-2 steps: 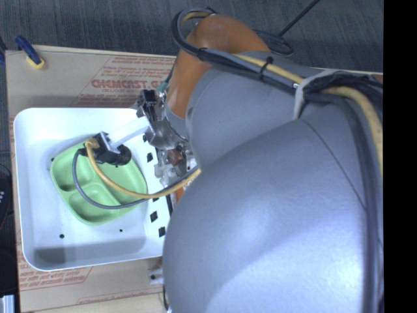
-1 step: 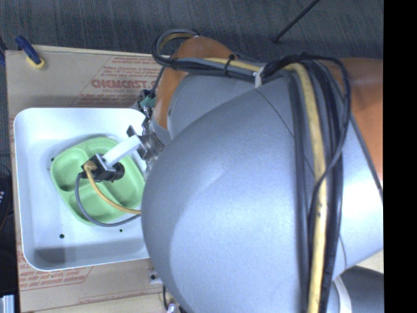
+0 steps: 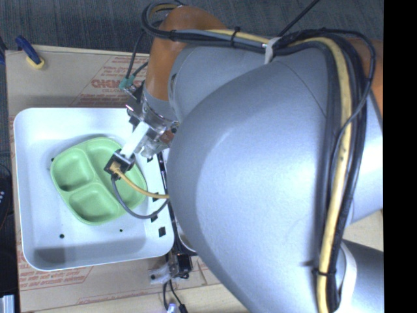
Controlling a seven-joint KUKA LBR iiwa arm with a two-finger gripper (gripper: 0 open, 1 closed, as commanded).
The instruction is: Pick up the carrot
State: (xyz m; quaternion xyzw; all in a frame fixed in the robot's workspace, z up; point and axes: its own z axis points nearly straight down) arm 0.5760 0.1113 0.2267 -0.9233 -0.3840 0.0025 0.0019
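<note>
The grey arm [image 3: 273, 168] covers most of the view, including the right bin. Its orange band [image 3: 176, 51] sits above the wrist. My gripper [image 3: 154, 135] hangs over the right side of the left white bin [image 3: 39, 240], at the right rim of a green divided plate [image 3: 91, 181]. The wrist hides most of the gripper. A small reddish-orange bit [image 3: 172, 130] shows at the wrist's edge, and I cannot tell what it is.
The green plate has three compartments and lies in the middle of the left bin. A blue and yellow tool [image 3: 29, 52] lies on the brown bench top at the far left corner. Cables loop over the arm.
</note>
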